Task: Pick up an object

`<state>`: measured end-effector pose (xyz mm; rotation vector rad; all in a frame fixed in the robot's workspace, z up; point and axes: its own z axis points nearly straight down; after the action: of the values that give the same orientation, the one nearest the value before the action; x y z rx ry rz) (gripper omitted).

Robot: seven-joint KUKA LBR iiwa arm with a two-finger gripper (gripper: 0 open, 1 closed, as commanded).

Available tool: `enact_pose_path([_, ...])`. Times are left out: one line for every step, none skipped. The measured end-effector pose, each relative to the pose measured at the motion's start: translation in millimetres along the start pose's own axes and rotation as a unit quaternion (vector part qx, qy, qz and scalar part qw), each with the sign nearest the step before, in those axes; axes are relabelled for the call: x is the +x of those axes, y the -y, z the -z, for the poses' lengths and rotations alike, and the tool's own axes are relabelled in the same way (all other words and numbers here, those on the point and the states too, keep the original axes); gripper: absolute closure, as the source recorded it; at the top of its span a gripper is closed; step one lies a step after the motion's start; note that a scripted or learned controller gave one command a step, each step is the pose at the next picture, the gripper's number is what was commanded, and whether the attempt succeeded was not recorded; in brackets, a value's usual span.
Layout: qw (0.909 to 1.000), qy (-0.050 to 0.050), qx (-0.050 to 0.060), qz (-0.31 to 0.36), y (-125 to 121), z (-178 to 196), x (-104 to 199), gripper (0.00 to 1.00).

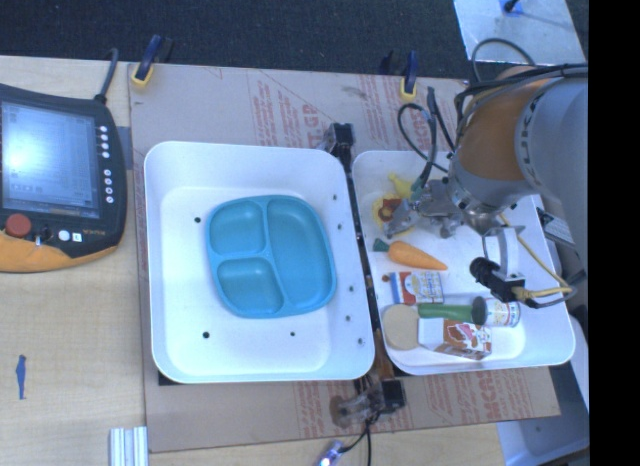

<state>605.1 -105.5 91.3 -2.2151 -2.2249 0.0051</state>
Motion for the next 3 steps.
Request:
enact_pose_path([1.0000, -0.001, 0.001, -0.001, -50.7, 0.6, 4.3, 0.00])
enact_pose_path([1.0000, -0.001, 0.001, 0.000, -50.7, 0.7, 8.4, 0.00])
enact_pose_path([1.0000, -0.001, 0.000, -0.001, -50.9, 0.7, 3.7, 0.00])
